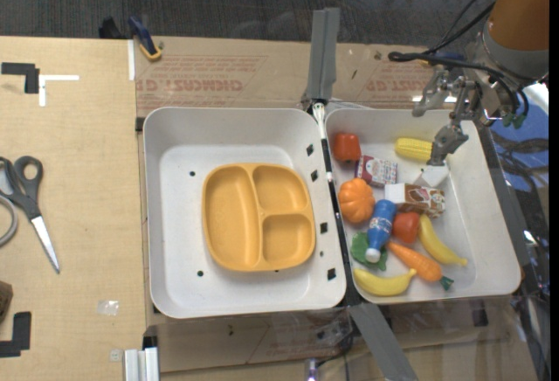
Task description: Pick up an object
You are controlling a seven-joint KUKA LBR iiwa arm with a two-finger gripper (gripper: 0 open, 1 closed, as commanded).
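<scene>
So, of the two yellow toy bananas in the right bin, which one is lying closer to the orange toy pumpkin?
The yellow toy banana at the bin's near edge, beside the blue bottle. The other banana lies farther right, beyond the carrot.

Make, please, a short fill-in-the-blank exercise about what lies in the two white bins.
1. The yellow divided plate lies in the ____ bin.
2. The blue bottle lies right of the ____ pumpkin.
3. The plate has ____ compartments.
4. The tool hangs over the right bin, close beside the ear of ____.

Missing words: left; orange; three; corn
</scene>
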